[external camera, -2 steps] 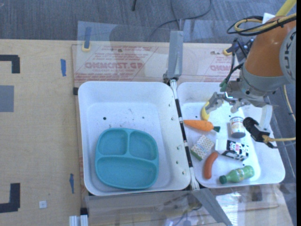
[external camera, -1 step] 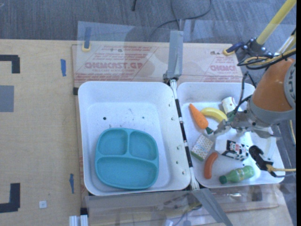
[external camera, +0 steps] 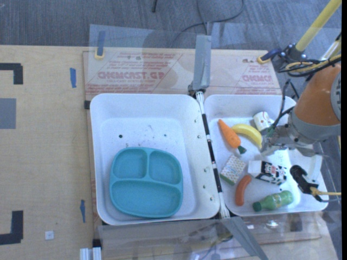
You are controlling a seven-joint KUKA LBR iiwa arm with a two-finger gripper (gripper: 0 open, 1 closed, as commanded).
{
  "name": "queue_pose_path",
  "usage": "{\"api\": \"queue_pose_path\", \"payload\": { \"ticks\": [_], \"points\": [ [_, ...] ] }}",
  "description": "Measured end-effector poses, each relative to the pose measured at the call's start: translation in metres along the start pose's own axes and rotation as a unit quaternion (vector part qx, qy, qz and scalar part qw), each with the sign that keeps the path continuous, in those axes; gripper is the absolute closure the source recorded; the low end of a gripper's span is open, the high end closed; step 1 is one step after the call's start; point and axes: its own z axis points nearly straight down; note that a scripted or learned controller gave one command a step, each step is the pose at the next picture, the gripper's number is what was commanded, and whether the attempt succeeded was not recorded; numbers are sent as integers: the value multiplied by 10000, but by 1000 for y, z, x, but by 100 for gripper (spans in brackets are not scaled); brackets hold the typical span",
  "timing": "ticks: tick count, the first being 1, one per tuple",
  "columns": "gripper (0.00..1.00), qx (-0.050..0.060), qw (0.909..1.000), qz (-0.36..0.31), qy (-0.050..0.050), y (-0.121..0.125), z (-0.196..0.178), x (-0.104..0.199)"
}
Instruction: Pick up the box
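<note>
box (external camera: pixel 233 169) at lower middle of the right bin looks light, stiff cardboard; i'd pinch its long sides, though i can't tell my pincer's (external camera: pixel 269 144) state.

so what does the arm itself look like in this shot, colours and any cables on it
The arm is a rounded orange segment with a grey band below it. It ends in the gripper, a small grey metallic assembly over the right bin. Thin dark cables run alongside it down toward the wrist. No markings are readable.
</note>
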Motion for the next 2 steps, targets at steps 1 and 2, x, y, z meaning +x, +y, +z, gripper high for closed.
{"api": "queue_pose_path", "payload": {
  "ticks": [1, 2],
  "points": [
    [100, 76, 9883, 1523, -3, 15, -53, 10],
    [100, 71, 9883, 1522, -8, 16, -63, 10]
  ]
}}
